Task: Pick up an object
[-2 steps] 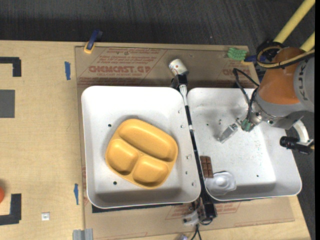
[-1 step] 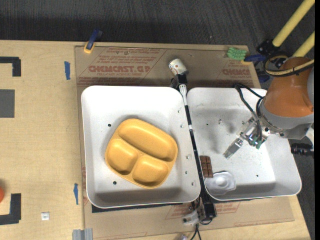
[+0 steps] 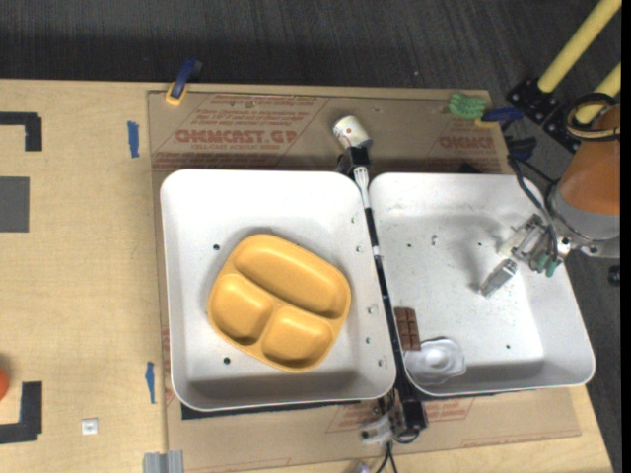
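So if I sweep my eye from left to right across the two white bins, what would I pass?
Left bin → yellow divided tray → small clear plastic piece in the right bin → end effector of the arm.

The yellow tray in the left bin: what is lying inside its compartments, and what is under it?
The yellow tray shows three compartments with nothing lying in them. It rests on the floor of the left bin; whatever is directly beneath the tray is covered.
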Tool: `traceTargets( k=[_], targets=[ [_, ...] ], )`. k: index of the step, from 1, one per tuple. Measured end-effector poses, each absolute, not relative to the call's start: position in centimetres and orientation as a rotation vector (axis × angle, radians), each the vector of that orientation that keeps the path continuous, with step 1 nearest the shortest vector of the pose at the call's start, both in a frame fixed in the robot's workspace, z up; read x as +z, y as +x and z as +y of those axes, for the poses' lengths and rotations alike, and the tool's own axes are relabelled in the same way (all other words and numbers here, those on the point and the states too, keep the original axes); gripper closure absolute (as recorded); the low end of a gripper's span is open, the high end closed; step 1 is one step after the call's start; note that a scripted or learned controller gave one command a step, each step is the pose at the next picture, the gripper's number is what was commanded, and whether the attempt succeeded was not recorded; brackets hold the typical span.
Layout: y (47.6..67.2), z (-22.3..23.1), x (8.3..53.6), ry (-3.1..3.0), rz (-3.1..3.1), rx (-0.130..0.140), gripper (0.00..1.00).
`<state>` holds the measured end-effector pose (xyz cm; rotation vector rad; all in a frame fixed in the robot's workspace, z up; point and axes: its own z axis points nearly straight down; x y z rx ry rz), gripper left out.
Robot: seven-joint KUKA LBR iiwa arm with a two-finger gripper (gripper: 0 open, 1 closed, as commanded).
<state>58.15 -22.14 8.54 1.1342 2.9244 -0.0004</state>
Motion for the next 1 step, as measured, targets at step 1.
traceTargets(
  k=[1],
  targets=[
    [62.39,-20.05,8.57,0.86,3.015,0.001,0.0]
  ],
)
